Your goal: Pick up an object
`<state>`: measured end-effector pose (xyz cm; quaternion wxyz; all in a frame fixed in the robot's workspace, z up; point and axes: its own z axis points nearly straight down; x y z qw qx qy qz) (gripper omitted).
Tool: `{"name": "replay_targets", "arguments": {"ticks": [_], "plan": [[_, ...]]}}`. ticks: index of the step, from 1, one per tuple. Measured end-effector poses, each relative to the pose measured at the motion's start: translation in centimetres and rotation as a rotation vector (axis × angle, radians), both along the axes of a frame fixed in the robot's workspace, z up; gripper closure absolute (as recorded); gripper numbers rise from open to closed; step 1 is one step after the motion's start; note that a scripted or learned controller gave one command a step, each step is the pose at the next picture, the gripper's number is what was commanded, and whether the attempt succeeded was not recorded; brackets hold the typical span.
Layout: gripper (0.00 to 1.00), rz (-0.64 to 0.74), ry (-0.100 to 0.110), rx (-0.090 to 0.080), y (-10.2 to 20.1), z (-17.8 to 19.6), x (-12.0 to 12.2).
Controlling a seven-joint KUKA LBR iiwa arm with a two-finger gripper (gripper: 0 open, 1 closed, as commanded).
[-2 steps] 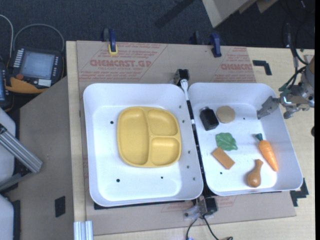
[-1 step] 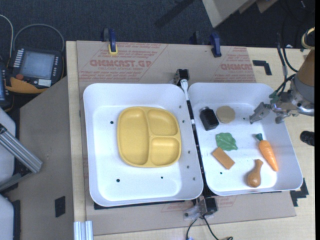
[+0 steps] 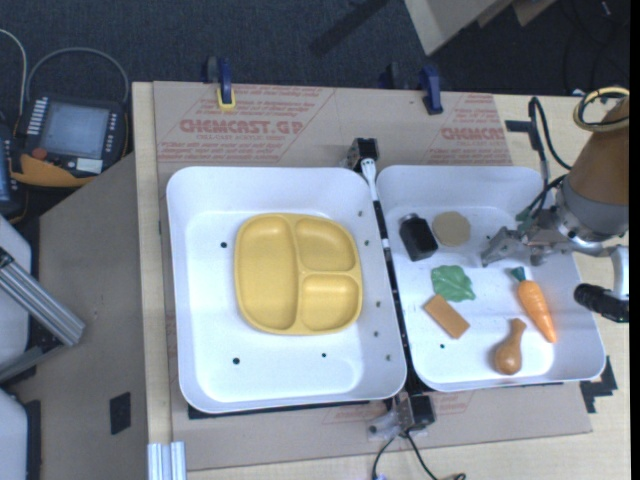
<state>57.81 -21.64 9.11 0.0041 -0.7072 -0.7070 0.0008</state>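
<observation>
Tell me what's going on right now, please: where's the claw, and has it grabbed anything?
Gripper low over right bin, nothing visibly held. Carrot just below it, untouched. Leafy green piece and drumstick nearby, not blocking.

Dark blue carpet floor (image 3: 250,18) surrounds a cardboard-topped bench (image 3: 300,118), a handheld control pendant (image 3: 70,133) lying left

Our arm reaches in from the right, wrist held low.

We see our arm (image 3: 600,173) enter at the right edge, its orange band uppermost and the grey wrist section just beneath it. From the wrist our gripper (image 3: 508,247) extends toward the left, the metal fingers (image 3: 497,249) angled slightly downward with their tips pointing left. A dark cable loops up beside the wrist, and a small black part juts out below it at the right edge.
</observation>
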Motion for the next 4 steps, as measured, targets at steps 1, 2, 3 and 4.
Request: {"name": "replay_targets", "arguments": {"ticks": [1, 2, 3, 4], "plan": [[1.0, 0.0, -0.007, -0.005, -0.1, 1.5, 0.2], [1.0, 0.001, -0.015, -0.009, -0.7, 7.4, 1.1], [1.0, 0.002, -0.016, -0.009, -0.7, 12.9, 1.2], [1.0, 0.006, -0.006, -0.003, 5.3, 13.8, 1.1]]}}
